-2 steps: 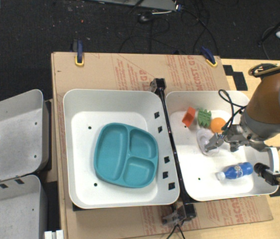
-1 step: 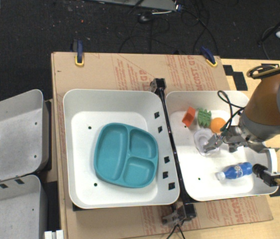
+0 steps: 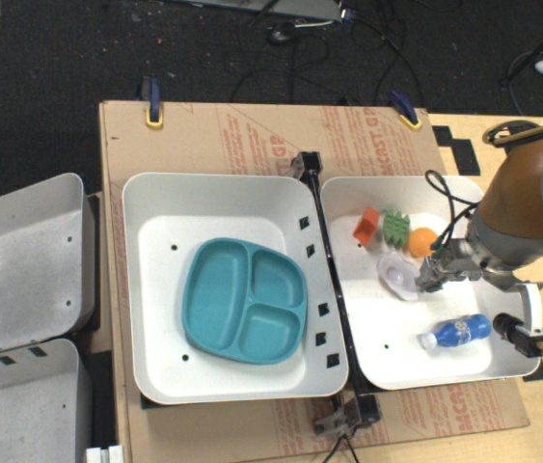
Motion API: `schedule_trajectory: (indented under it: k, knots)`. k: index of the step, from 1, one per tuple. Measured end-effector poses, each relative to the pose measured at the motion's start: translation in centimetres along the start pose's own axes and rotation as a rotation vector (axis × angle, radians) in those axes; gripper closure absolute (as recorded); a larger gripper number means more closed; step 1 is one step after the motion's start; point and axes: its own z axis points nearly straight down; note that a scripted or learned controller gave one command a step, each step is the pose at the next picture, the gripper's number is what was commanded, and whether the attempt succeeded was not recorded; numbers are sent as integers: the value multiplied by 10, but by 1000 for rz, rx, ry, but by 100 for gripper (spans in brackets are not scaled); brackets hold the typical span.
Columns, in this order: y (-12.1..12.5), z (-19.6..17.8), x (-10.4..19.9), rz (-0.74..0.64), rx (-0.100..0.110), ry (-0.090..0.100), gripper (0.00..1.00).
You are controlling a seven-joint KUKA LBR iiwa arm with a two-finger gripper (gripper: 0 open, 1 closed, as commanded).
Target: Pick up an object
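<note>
objects for picking sit in the right bin (image 3: 502, 369), a shallow white plastic tray with rounded corners. largest of all is the cardboard sheet (image 3: 252, 133) under both bins, brown, printed with faint red lettering too washed out to read, held at its far edge by two blue-and-yellow clamps (image 3: 153, 104). the left bin (image 3: 155, 210), same white plastic, holds a teal plate (image 3: 244, 300), smooth, rounded, split into three compartments. the arm (image 3: 531, 210), orange band above grey, reaches in from the right. in the right bin: a clear plastic bottle (image 3: 456, 332) with a blue label, lying on its side near the front, writing too small to read; a clear rounded cup (image 3: 398, 276); an orange ball (image 3: 422, 241); a green bumpy block (image 3: 396, 228); an orange-red block (image 3: 366, 226). the gripper (image 3: 432, 276) sits at the clear cup's right edge, just near of the orange ball; whether its tips are spread or closed i cannot tell.
</note>
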Motion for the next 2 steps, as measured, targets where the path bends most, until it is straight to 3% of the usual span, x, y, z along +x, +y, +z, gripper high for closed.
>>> schedule_trajectory:
  k: [2]
  knots:
    - [7,-105,5,-4,-3,-2,100]
